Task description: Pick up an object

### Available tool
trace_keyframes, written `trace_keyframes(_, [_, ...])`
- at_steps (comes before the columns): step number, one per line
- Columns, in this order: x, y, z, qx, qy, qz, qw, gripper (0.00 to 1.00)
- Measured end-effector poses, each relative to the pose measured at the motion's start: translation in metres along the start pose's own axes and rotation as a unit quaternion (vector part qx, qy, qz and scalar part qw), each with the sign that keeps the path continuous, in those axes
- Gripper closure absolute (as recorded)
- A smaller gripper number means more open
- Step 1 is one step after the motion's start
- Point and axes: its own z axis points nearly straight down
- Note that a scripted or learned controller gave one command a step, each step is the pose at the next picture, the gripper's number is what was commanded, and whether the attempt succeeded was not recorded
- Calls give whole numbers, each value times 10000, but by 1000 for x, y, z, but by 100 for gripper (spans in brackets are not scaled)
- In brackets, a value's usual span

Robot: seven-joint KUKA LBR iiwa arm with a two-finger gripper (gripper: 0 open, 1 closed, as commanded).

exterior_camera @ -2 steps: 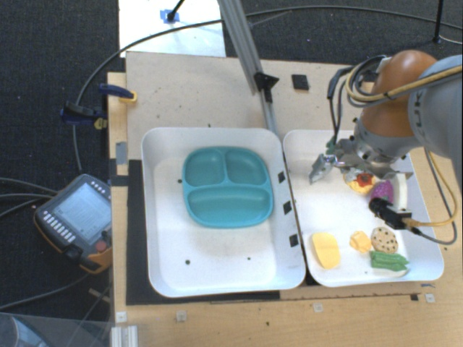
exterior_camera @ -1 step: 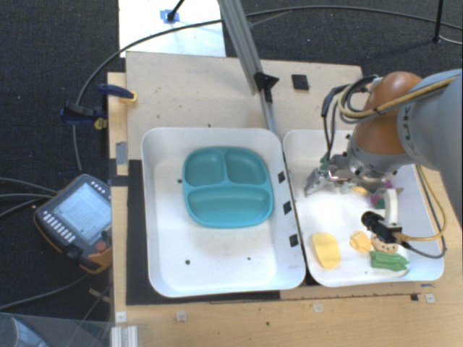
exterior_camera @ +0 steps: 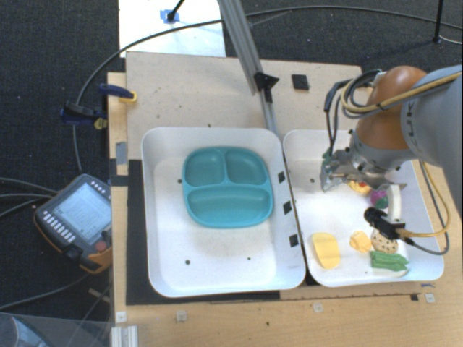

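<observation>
**Hovering low in the right bin, pick not yet made**

We are logging the gripper [exterior_camera: 334, 178] right of centre in the frame, low over the upper left part of the right bin [exterior_camera: 312, 215]. The grey arm is coming in from the right edge. We are not seeing any object carried by it. We are also unable to tell whether it is apart or together, since the wrist is hiding that part from above.

We are counting the candidate objects, all lying on the floor of the right bin:
- a small yellow piece [exterior_camera: 359, 187], just right of the gripper and nearest to it
- a purple piece [exterior_camera: 378, 194], beside the yellow one and partly covered by the arm
- a yellow block [exterior_camera: 325, 250], toward the lower middle of the frame
- a second small yellow lump [exterior_camera: 359, 241], to the block's right
- a green piece [exterior_camera: 388, 262], at the lower right

A teal divided plate [exterior_camera: 228, 186] is sitting alone in the left bin [exterior_camera: 166, 255], at the centre of the frame.

We are judging the task as barely begun. The approach looks made, while the grasp and the lift are both outstanding.

On writing, we are finding no brand or label that can be read. The pendant [exterior_camera: 76, 219] at the lower left is showing a lit screen, but its text is too small to make out.
</observation>
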Motion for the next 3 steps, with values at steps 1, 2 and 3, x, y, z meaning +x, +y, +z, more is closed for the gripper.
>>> trace_keyframes(1, [4,0,-44,-6,2,-10,10000,100])
trace_keyframes(2, [4,1,-87,-9,1,-11,10000,100])
trace_keyframes(3, [57,-10,-101,11,12,-37,10000,100])
